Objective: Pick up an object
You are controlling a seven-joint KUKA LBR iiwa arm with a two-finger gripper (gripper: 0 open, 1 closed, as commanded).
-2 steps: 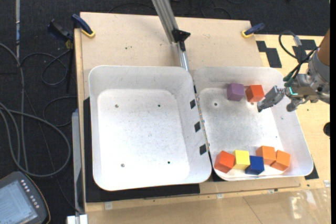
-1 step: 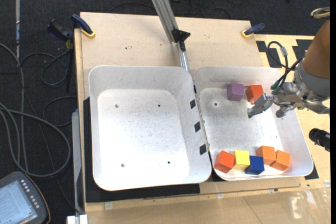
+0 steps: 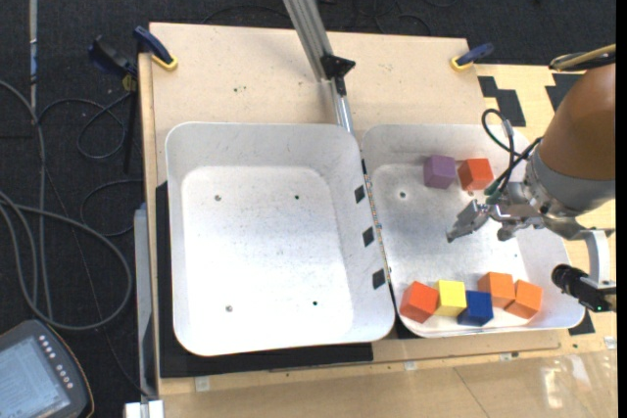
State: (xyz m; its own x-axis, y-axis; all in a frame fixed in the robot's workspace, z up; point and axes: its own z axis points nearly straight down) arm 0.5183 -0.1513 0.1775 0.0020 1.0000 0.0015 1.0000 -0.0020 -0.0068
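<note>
Orange and purple blocks are the nearest candidates for the pick: a small purple cube (image 3: 440, 171) and a small orange cube (image 3: 475, 173) sit just beside each other at the far end of the right-hand shallow white bin (image 3: 392, 220). The end effector (image 3: 470, 219) hangs over the bare middle of that bin, near these two and apart from both. Nothing is seen between its tips; whether it is spread or pressed together cannot be told at this resolution.

For a clean grasp, judge one cube as the target and centre over it before descending. The purple and orange cubes stand close together, so a descent between them risks nudging one aside.

A second cluster lies along the near wall: an orange block (image 3: 420, 301), a yellow cube (image 3: 452, 295), a blue cube (image 3: 478, 307) and two further orange blocks (image 3: 513, 293). These are packed tightly and crowd the rim. The left white bin (image 3: 260, 230) and the wooden bench (image 3: 245, 78) offer no obstruction.
</note>
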